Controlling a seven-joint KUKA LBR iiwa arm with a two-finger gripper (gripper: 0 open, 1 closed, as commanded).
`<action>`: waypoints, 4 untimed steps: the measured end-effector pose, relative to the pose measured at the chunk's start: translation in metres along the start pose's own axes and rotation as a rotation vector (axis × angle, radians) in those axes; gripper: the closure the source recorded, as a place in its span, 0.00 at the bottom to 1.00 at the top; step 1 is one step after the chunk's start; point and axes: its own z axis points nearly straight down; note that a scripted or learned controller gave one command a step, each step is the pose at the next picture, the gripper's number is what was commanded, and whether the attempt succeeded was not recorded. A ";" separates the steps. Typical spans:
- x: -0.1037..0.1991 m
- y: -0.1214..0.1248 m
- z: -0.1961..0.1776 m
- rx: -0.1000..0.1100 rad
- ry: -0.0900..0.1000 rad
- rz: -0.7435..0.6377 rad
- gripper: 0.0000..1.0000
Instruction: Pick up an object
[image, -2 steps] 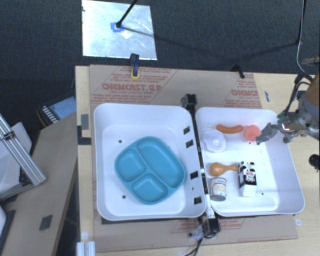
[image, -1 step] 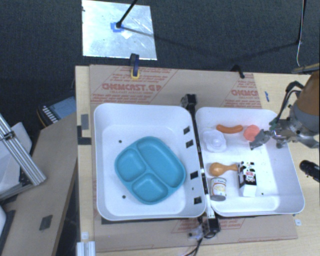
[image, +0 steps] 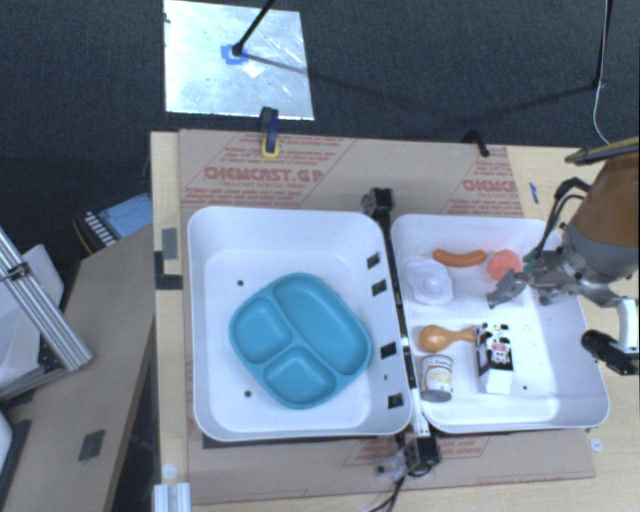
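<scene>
My gripper (image: 512, 288) hangs over the right bin (image: 575, 400); whether it is apart or together I cannot tell. Under me lie five small things: a smooth orange sausage (image: 459, 258), a round clear plastic cup (image: 432, 282), an orange spoon-like piece (image: 445, 337), a short tin can (image: 437, 376) and a boxy cow-print carton (image: 495, 359). The left bin (image: 215, 260) holds one glossy blue divided plate (image: 299, 339). Both bins sit on brown printed cardboard (image: 330, 170), with dark carpet (image: 80, 90) beyond.

The grey arm (image: 612, 215) reaches in from the right, wrist angled down-left, its gripper (image: 503, 293) pointing leftward.
</scene>
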 end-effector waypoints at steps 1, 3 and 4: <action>-0.001 0.002 -0.014 -0.007 -0.003 0.000 1.00; -0.002 0.021 -0.133 -0.011 -0.004 -0.005 1.00; -0.002 0.022 -0.136 -0.006 -0.002 -0.005 1.00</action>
